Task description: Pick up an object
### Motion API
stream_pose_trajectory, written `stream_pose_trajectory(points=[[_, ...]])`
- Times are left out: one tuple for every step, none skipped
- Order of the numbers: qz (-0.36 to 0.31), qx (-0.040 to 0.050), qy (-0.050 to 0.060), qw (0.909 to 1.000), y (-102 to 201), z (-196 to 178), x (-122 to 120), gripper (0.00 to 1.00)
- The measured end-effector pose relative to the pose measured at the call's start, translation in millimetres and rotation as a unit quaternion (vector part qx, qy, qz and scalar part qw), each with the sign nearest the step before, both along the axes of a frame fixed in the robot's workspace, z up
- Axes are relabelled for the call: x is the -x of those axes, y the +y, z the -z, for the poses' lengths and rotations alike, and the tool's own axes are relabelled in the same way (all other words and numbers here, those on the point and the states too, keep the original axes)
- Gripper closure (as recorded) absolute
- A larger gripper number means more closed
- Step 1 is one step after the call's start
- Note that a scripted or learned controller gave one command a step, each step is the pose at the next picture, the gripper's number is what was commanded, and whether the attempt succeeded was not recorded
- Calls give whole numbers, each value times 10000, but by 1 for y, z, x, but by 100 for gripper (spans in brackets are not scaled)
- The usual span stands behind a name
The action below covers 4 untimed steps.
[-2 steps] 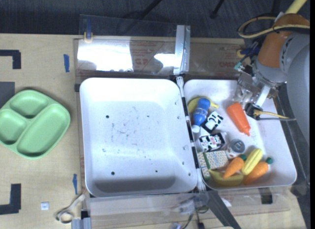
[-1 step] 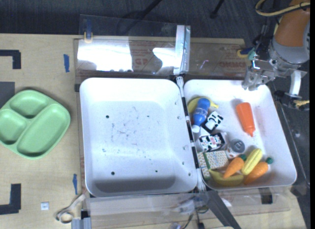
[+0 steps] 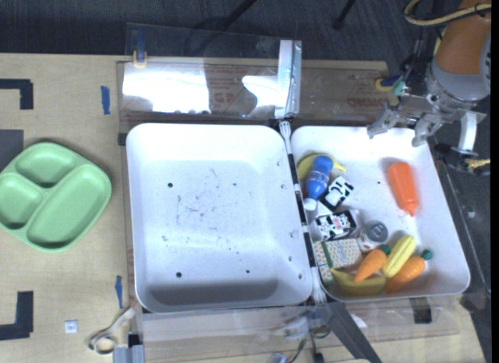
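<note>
Camera view: the arm (image 3: pixel 460 50) is reaching in from the upper right, its orange band sitting above the wrist. The gripper (image 3: pixel 399 126) is hovering over the far edge of the right bin (image 3: pixel 452 221); its two fingers are standing apart, with nothing between them.

The right bin is holding the objects. An orange bottle (image 3: pixel 402 185) is lying alone near the bin's right side, just below the gripper and not touching it. A blue bottle (image 3: pixel 317 176) is lying against a yellow item (image 3: pixel 306 163) at the bin's left wall. A black-and-white item (image 3: pixel 337 192) is sitting just beside the blue bottle. A grey round piece (image 3: pixel 376 232) is lying near the centre. Two carrots (image 3: pixel 369 265) (image 3: pixel 408 269) and a corn cob (image 3: pixel 399 253) are clustering at the near edge.

The left bin (image 3: pixel 210 213) is standing beside the right bin. A green divided plate (image 3: pixel 51 195) is resting on the bench (image 3: pixel 62 291), well apart to the left
</note>
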<state>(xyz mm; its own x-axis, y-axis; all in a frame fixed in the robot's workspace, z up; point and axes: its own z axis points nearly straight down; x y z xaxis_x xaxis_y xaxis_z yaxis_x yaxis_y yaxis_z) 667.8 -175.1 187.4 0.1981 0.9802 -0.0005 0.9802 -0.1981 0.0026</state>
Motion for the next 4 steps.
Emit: stream_pose_trajectory(points=[[-362, -34, -15, 9993, -26, 90, 10, 0], [-830, 6, -9, 9965, -23, 79, 0, 0], [-1583, 9, -7, 9874, -33, -24, 0, 0], [-1386, -20, 9, 9903, -42, 59, 75, 0]])
